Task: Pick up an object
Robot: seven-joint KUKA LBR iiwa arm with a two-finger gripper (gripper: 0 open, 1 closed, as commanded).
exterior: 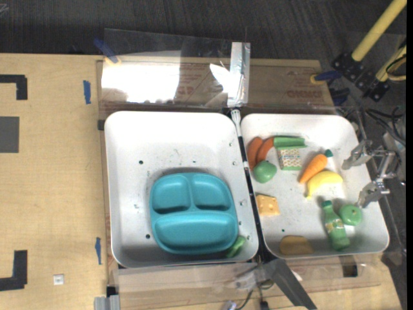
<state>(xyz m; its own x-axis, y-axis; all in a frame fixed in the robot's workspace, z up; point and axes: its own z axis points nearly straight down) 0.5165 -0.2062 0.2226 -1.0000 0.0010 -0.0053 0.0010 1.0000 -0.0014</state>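
Right bin (342,124), viewed from above. The gripper (365,176) stands at the bin's right edge, as far as I can make out spread, with nothing between its tips.

Candidate objects, all toy foods lying loose on the bin floor:
- a yellow fruit (324,183) and a carrot (313,166), touching each other right of centre;
- an apple (352,215) and a green bottle (334,226), touching, toward the near right corner;
- a cheese wedge (268,205) by the left edge;
- a brown piece (295,244) at the near edge;
- a green box (288,154) and more produce toward the far left corner.

I take the yellow fruit as the nearest reach.

Handling, as I judge it: a hollow plastic toy, light and stiff, with a smooth rounded skin that may squirt out of a pinch. I would close across its short width at the middle and come down square, since the carrot leaning against it leaves little room on the far side.

The left bin (119,173) holds a teal plate (191,212).
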